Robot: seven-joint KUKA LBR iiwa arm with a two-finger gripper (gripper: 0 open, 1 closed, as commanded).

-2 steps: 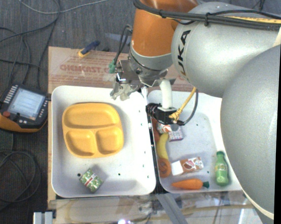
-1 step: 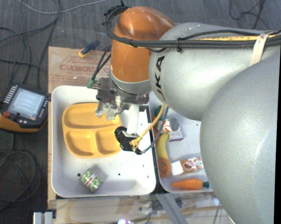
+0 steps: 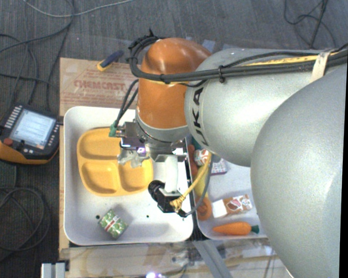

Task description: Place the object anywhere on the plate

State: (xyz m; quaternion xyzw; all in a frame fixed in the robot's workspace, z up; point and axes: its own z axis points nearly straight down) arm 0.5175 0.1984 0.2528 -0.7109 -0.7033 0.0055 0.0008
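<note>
So here's what we've got: the yellow plate [image 3: 99,148], the kind with divided compartments, sits in the upper half of the bin on the view's left [image 3: 150,225], and the gripper [image 3: 131,155] hangs right over the plate's right side, low above it. We honestly can't tell whether the claw is spread or pressed together, since the big orange-banded wrist sits on top of it from this angle, and we can't make out anything pinched in it either. The thing we take to be the object, a little green box [image 3: 113,223] with a pale pattern on it, lies on the bin floor near the front edge, below the plate and clear of it, not touching. Over in the bin on the view's right [image 3: 236,181] we can see a toy carrot [image 3: 234,228] near the front rim, and just above it a small white and orange packet [image 3: 234,205]; the arm covers the rest of that bin. Off to the far left, a handheld controller [image 3: 27,134] with a lit screen lies on the dark floor.
</note>
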